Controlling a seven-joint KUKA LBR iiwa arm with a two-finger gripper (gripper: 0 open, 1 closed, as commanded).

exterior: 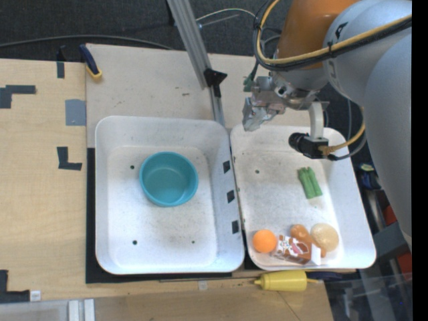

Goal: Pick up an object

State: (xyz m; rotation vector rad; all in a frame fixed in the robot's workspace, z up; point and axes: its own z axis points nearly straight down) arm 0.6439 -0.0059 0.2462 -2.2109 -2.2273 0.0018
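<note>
My gripper hangs over the far left corner of the right bin, above its rim, with nothing seen between its fingers. In that bin lie a green block toward the right side, and along the near edge an orange ball, a red and white packet, a small orange piece and a pale round fruit. A teal bowl stands in the left bin. The gripper is well away from all of these objects.
A yellow bottle lies on the bench just in front of the right bin. A slanted metal pole rises behind the bins. The grey arm and orange band fill the upper right. A black cable connector hangs over the right bin.
</note>
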